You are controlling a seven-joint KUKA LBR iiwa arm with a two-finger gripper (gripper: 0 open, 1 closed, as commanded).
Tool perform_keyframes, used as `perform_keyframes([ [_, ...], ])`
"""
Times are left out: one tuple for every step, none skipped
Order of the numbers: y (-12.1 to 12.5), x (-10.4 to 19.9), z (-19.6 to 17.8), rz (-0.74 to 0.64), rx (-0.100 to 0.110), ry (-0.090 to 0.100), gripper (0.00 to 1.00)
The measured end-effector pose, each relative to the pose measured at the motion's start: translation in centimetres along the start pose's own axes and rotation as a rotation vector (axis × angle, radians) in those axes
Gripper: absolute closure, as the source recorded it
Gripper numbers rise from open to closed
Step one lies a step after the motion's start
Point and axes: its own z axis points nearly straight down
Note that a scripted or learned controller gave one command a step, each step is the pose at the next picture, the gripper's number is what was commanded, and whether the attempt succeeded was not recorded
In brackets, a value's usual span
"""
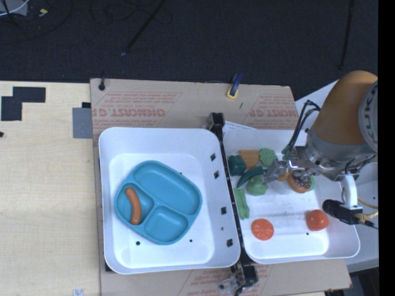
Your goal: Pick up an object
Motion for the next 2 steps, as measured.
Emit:
perform_keyframes([
  [-0.8, -0.1, 4.7, 0.0, 0.0, 0.0, 0.0],
  [-0.6, 0.2, 7.9, -0.001, -0.009, 0.0, 0.0],
])
